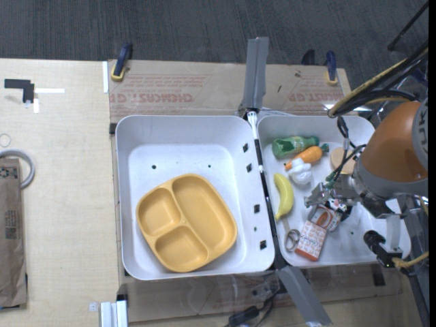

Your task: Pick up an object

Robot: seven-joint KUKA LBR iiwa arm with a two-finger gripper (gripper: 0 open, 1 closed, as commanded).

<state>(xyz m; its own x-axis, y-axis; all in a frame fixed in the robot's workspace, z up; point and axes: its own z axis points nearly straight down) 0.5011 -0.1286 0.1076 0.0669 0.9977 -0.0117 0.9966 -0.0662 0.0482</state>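
tool (327, 199): low in right bin (354, 247), grip can't tell
under it: red box (314, 235)
left bin (133, 182): yellow plate (186, 221)

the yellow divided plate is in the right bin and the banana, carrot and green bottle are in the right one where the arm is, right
Not quite. The camera view shows the yellow divided plate lying in the left bin, not the right one. The rest stands: the banana, carrot and green bottle are in the right bin, where the arm reaches in.
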